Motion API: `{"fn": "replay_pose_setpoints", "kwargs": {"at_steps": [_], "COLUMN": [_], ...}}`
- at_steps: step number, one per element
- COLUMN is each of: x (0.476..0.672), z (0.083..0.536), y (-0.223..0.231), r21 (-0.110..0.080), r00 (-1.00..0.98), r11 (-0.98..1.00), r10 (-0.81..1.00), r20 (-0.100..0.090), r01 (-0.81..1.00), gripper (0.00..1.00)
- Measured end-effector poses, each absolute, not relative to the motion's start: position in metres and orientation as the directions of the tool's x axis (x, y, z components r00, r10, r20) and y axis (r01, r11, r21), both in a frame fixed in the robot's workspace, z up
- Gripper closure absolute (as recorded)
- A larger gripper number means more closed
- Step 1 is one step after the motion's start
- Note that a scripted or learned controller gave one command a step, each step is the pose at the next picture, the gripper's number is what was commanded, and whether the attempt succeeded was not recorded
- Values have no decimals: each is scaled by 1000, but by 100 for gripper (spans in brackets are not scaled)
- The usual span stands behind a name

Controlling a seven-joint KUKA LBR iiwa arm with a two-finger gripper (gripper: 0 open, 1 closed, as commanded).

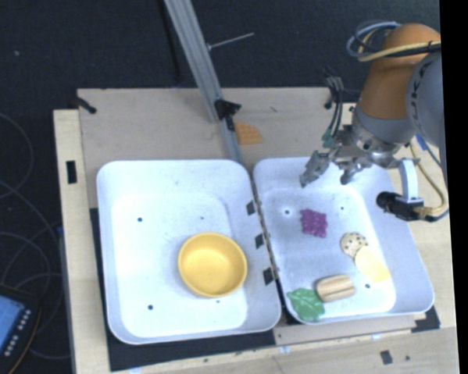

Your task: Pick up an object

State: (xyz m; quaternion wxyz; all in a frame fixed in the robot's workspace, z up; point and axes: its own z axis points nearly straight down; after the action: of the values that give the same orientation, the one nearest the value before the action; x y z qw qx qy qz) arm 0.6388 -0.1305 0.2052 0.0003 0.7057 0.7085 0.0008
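My gripper (328, 174) hangs over the far edge of the right bin (393, 236), fingers spread open with nothing between them. Below it in that bin lies a purple lumpy object (314, 222). Farther toward the front are a round speckled cookie (352, 242), a pale yellow piece (372, 266), a tan bread-roll shape (335, 287) and a green leafy piece (306, 303). A yellow bowl (212, 264) sits in the left bin (133, 195).
A grey metal pole (200, 63) slants down from the top to the divide between the bins. A small orange tag (248, 133) lies on the bench behind the bins. Cables run at the arm's right side.
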Motion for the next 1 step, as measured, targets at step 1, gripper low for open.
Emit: {"fn": "replay_pose_setpoints", "kwargs": {"at_steps": [1], "x": [639], "z": [205], "y": [-131], "r21": [1], "r00": [-4], "r11": [4], "r10": [1000], "r20": [0], "r01": [1000], "gripper": [0]}}
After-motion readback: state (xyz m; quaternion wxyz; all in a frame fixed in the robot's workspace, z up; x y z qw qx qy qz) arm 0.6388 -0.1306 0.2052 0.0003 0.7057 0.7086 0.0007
